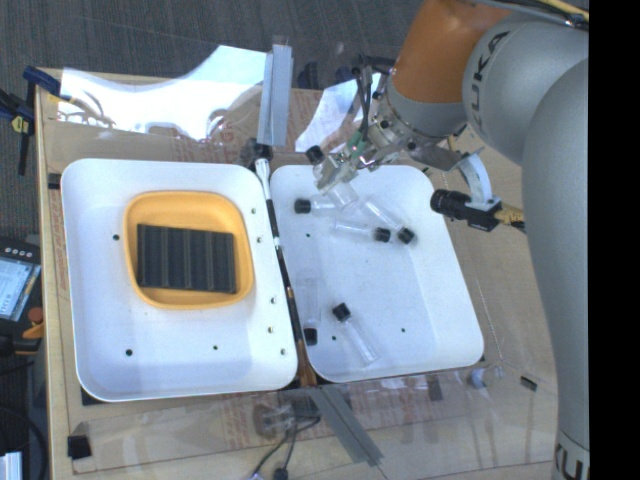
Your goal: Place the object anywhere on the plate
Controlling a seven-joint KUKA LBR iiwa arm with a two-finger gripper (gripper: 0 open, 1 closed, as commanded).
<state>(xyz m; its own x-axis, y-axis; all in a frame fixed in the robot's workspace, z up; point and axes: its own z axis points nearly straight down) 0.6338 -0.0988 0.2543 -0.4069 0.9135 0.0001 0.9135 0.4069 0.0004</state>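
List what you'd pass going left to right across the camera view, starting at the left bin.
Left bin → yellow plate with its dark ribbed insert → right bin with clear black-capped vials → gripper → grey arm.

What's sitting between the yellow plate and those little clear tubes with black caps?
In the camera view, the two white bins' touching rims lie between the yellow plate and the capped tubes.

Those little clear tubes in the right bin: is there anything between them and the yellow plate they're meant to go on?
Only the bins' raised rims, which meet between the tubes and the yellow plate. A dark ridged insert covers the plate's middle. The gripper hangs over the right bin's far edge, near the tubes.
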